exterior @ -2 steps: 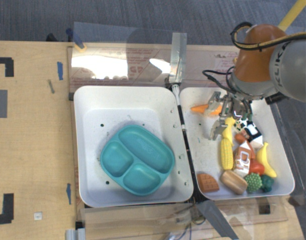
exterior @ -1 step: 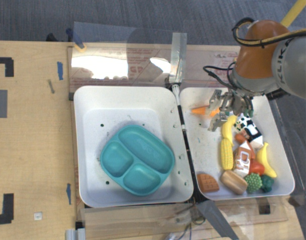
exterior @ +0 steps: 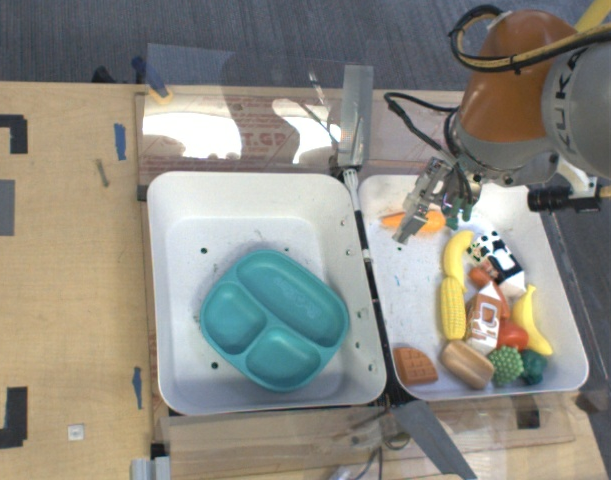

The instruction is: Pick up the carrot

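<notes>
Your carrot (exterior: 413, 220) lies at the far left of the right bin (exterior: 570, 353), a small orange shape flat on the white floor, close to the wall between the two bins. The gripper (exterior: 417, 216) is right over it, tilted, and covers its middle, so orange shows on both sides of the fingers. You can't tell from here whether the jaws are open or closed. Just to the right stands a banana (exterior: 456, 251), with corn (exterior: 451, 306) nearer, then a cow toy (exterior: 496, 255), a carton (exterior: 485, 320) and broccoli (exterior: 506, 365). A waffle (exterior: 416, 365) sits at the near left corner. Over in the left bin (exterior: 180, 203) a teal divided plate (exterior: 273, 317) rests alone.
</notes>
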Available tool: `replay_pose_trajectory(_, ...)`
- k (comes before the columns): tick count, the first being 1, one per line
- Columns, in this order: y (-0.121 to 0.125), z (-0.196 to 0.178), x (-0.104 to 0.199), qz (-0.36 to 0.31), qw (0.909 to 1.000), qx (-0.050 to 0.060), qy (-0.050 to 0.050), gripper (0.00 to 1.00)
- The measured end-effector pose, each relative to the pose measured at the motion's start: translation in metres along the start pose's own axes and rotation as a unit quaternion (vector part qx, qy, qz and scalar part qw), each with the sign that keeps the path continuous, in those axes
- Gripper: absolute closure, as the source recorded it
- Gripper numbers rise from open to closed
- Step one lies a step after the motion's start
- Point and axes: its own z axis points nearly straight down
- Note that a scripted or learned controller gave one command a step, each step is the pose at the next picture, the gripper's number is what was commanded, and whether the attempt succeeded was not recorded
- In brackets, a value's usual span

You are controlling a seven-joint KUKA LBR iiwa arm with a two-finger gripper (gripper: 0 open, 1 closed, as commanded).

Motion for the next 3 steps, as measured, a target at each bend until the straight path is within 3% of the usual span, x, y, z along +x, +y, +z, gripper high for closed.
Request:
replay_pose_trajectory(1, 0.018, -0.002, 0.009, 0.116, 0.9932, 0.002, 0.001, 1.00)
replay_pose_trajectory(2, 0.092, -0.034, 0.078, 0.145, 0.9894, 0.000, 0.002, 1.00)
replay_pose_trajectory(3, 0.036, -0.042, 0.038, 0.183, 0.9831, 0.002, 0.000, 1.00)
